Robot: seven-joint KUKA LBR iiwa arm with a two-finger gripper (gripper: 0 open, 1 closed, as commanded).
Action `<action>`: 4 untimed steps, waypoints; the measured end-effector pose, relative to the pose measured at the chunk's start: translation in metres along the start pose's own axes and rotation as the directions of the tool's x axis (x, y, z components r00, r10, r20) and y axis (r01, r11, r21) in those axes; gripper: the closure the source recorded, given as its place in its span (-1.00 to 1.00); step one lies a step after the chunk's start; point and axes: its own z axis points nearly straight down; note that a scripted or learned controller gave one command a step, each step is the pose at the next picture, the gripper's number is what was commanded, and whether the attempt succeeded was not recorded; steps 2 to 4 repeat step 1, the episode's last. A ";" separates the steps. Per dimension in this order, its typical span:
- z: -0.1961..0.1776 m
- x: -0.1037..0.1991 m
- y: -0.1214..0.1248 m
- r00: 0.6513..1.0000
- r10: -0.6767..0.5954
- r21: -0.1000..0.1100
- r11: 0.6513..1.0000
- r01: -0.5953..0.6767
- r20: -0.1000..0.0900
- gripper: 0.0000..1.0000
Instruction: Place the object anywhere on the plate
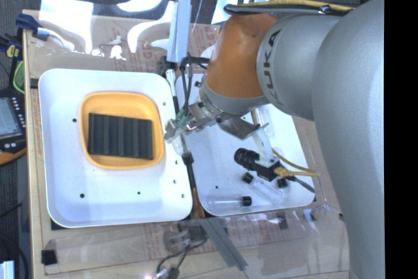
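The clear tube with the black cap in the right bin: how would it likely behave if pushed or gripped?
The clear tube lies on its side on the right bin floor, so a nudge would probably roll it. It looks thin and hollow, likely light. Its smooth, round wall may slip from a pincer.

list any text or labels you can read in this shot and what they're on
"KU": dark letters, cut off, on the grey arm casing beside the orange band.
Handheld device screen at the left edge: too small to read.
Nothing else legible.
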 end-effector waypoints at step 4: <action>0.000 0.000 0.000 1.000 0.000 0.000 1.000 0.000 0.000 -1.00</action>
